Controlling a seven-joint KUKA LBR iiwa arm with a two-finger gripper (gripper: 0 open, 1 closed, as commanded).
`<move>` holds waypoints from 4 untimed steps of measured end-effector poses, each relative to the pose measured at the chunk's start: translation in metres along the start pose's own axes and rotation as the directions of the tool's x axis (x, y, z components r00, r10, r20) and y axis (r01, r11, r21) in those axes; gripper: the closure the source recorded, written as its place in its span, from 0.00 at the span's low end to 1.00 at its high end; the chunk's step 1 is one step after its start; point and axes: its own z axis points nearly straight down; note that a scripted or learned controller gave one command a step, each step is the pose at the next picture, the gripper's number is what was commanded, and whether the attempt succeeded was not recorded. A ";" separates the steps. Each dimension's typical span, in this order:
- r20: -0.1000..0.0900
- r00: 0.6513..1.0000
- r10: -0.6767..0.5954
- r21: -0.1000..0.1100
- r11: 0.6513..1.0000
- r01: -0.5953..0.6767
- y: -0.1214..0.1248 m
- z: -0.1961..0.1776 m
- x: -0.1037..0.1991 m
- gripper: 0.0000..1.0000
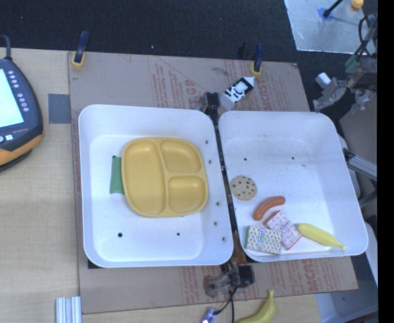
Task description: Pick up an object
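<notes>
You have two shallow white bins, smooth plastic with rounded corners, touching along their inner rims on a brown cardboard sheet (156,79). In the left bin (96,241), one glossy yellow plate (163,177) with three moulded compartments lies flat. A flat green strip (116,175) is tucked under its left edge. The bin's near and left floor stay bare, so you have room there.

The right bin (284,140) holds the pickable things, all crowded toward its near edge:
- one round brown cookie (243,188) with dark specks, near the inner rim
- one curved orange-red sausage (269,207)
- two small patterned packets, one square (263,240) and one pinkish (286,233), touching each other
- one slim yellow banana (320,235), just beside the near-right wall

The bin's far half is open floor.

A second banana (265,308) lies off the bins at the bench's near edge. A grey-and-orange control pendant (5,116) rests at the left.

Grey metal parts of the claw (333,90) show beyond the right bin's far right corner. You cannot tell its state.
</notes>
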 end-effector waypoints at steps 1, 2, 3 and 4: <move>0.000 1.000 -0.001 0.003 1.000 0.001 -0.084 0.098 -0.008 0.00; -0.001 1.000 -0.004 0.001 1.000 0.004 -0.102 0.131 0.091 0.00; -0.001 1.000 -0.003 0.001 1.000 0.003 -0.143 0.190 0.107 0.00; -0.001 1.000 -0.003 0.000 1.000 0.003 -0.152 0.199 0.110 0.00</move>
